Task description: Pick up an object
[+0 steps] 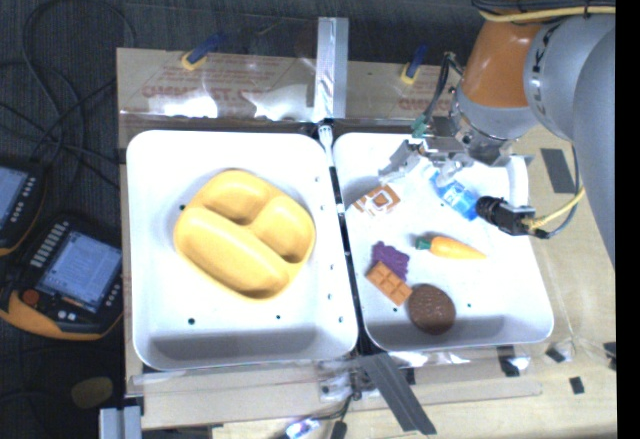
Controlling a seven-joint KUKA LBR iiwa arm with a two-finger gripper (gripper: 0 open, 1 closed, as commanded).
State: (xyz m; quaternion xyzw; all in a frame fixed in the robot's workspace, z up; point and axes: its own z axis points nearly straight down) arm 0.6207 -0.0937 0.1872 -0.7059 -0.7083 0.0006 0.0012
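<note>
The tool (425, 149) hangs over the far edge of the right bin (520, 322); whether it is open or closed cannot be told. Candidate objects lie loose for picking: a blue item (456, 197) and an orange-white block (377, 199) nearest, a carrot (452, 247) and brown ball (432, 308) farther. A yellow form (243, 233) occupies the left bin (150, 327).

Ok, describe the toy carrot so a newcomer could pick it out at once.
Start at the right bin of the two white ones. Near its middle, toward the right wall, lies the carrot, on its side below the gripper. It is the only long, pointed orange piece with a green tip, unlike the round brown ball below it.
</note>
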